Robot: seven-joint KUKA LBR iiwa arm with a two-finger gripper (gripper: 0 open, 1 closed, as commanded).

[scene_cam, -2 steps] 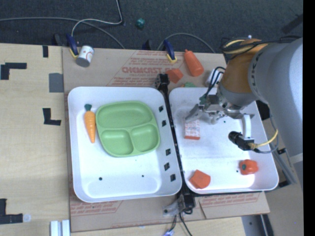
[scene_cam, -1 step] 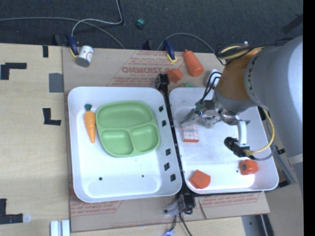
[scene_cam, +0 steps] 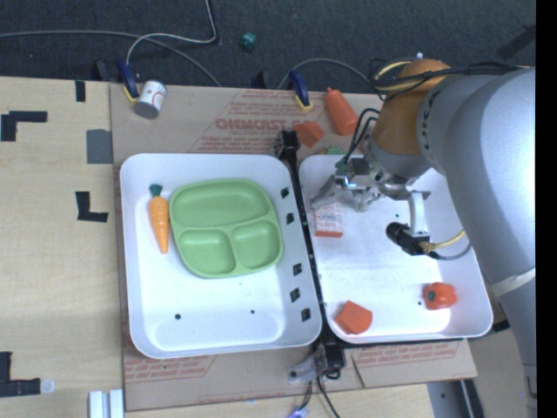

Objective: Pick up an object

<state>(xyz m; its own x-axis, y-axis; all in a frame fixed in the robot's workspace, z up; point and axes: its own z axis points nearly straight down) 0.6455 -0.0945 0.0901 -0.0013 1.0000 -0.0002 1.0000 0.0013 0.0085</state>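
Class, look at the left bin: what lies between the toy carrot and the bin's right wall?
In the camera view, the green divided plate lies between the toy carrot and the left bin's right wall.

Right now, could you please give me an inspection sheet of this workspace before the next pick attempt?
Surface: bench bearing left bin and right bin, side by side.
Job's things: right bin holds a small white-and-red packet, an orange wedge and a red-orange tomato-like toy.
Clutter: left bin holds a green divided plate and a toy carrot; an orange piece and a small can lie outside the bins.
Grippers: gripper low over the right bin's far left part, near the packet.
Cables: cable across the dark floor.
Surroundings: nothing else seen.
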